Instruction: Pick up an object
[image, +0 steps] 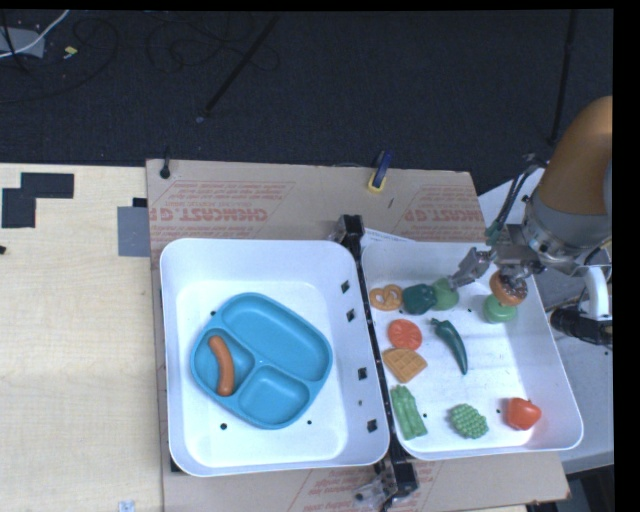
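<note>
The right-hand shallow white plastic bin (560, 395) holds a spread of small toy food pieces: a tan pretzel-shaped piece (385, 297), a dark green lumpy piece (419, 297), a red round slice (405, 333), a tan waffle-like square (404, 364), a dark green curved pepper (452, 344), a long green ridged piece (407, 411), a pale green knobbly piece (467, 421), a red tomato-like piece (521, 412), and a pale green round base topped with an orange-brown cap (503, 298) near the bin's far right wall. The left-hand white bin (190, 270) carries a blue compartmented plastic tray (290, 350) with 1 orange sausage-shaped piece (223, 364) lying in its left compartment. The two-finger gripper (490, 270) sits low over the far end of the right bin, above and between the dark green lumpy piece and the capped piece; its 2 fingers appear spread, with no item visible between them, though contact with either piece cannot be confirmed. The grey arm with its orange band (585, 150) enters from the right, wrist angled down and leftward. Judgement: the pieces look light, rigid and smooth, likely to slip or roll. The capped piece, being nearest, is best taken across its round middle; its closeness to the wall leaves little finger room.
</note>
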